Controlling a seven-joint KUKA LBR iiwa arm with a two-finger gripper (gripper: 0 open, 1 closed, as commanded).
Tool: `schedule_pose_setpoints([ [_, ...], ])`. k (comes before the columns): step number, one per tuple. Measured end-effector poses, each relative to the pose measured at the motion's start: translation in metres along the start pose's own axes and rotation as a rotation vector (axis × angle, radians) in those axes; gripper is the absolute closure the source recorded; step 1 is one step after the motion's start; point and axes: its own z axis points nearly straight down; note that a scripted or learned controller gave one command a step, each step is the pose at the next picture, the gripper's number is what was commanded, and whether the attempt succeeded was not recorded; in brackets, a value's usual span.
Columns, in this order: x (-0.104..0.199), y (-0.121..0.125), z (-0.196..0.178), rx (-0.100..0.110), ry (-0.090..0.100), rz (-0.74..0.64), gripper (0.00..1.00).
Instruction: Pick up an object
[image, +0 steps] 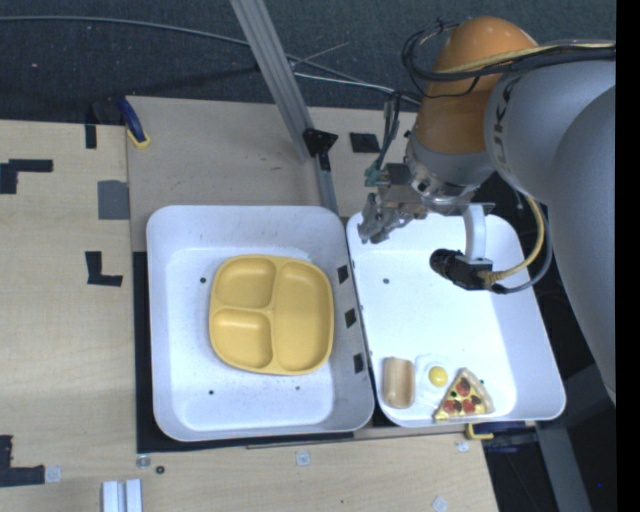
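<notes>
Three small toy foods lie along the near edge of the right bin (500, 300): a tan bread piece (398, 381), a fried egg (437, 377) and a pizza slice (464, 397). A yellow sectioned plate (271, 313) rests in the left bin (180, 300). My gripper (375, 228) hangs over the far left corner of the right bin, well away from the toy foods. Nothing shows between its fingers.
A slanted metal pole (290, 90) crosses above the far side of the left bin. The grey arm with its orange band (470, 90) fills the upper right. A black cable fitting (455, 266) hangs over the right bin.
</notes>
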Motion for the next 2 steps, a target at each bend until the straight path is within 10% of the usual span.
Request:
schedule_pose_setpoints([
  [2, 0.097, 0.011, 0.018, 0.0, -0.002, 0.002, 1.0],
])
